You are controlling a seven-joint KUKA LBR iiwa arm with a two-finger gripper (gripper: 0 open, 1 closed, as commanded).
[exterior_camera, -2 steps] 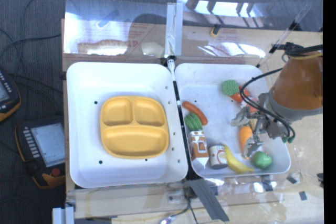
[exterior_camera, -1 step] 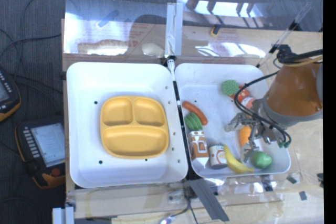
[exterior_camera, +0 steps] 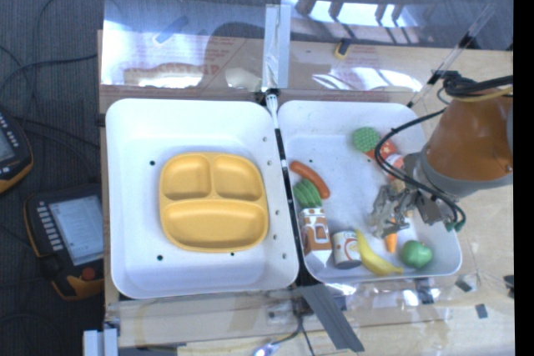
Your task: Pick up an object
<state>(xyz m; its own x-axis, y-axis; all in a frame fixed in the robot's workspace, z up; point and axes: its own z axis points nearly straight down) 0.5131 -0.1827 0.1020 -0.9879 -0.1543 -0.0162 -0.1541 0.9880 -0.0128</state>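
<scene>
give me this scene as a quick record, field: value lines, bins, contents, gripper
left bin: holds a yellow divided plate
right bin: holds the small items
near divider: hot dog, green pickle, small carton
front edge: can, banana, green apple
back area: green round item
arm: reaches in from the right, orange band above the wrist
gripper: low in the right bin, just behind the banana and apple
grasp: cannot tell from this view
</scene>
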